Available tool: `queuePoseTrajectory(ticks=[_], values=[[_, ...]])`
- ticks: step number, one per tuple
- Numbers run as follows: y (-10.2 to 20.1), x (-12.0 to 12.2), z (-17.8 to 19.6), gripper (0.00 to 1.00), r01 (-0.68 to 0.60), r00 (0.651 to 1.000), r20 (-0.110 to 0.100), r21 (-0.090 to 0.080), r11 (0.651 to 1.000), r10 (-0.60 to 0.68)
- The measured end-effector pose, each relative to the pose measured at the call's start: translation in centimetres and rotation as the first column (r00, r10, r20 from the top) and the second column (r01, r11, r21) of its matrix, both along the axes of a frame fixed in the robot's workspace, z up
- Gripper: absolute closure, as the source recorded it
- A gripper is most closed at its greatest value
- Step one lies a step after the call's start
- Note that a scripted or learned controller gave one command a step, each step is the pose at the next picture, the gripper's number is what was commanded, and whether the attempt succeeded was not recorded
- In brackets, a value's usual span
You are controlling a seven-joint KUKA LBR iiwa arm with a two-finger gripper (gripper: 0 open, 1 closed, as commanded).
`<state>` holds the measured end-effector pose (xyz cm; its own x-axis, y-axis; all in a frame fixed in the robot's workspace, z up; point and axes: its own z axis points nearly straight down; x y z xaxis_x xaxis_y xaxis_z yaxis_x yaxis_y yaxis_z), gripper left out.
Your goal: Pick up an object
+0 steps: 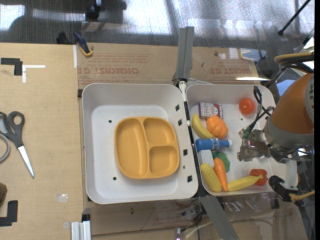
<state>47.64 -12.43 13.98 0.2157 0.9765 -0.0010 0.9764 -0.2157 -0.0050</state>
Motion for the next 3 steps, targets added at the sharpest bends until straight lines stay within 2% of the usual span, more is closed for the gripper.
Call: queuePoseTrajectory(ticks=[1,2,3], values=[[7.6,0.2,9.2,1.00,0.222,0.975,0.002,-0.003,0.975,-0.222],[7.6,0.1,9.2,0.00,0.222,0.975,0.002,-0.003,0.975,-0.222],[2.7,0.0,3.1,0.00,0.425,0.905,-0.001,-0.003,0.905,-0.425]])
